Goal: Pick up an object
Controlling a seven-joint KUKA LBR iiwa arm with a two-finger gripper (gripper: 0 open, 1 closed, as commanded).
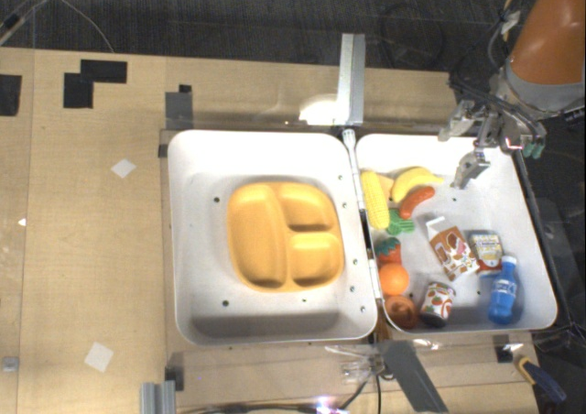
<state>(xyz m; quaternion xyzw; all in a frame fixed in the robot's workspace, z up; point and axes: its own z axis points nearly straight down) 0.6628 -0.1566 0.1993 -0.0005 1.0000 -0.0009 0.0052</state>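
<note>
Hand [490,148] over the back of the right bin [540,247], nothing between its fingers; whether together or apart, cannot tell. Banana [414,179] lying left of and slightly nearer than the hand, beside a corn cob [374,199], with a blue bottle [503,290] and snack packets [464,250] well nearer the front. Yellow tray [284,234] in the left bin [201,220].

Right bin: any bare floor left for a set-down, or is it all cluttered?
Bare floor sits along the right bin's right wall, between the end effector and the blue bottle, and in the strip between the banana and the snack packet. Crowded along its left wall: corn, orange, can.
</note>
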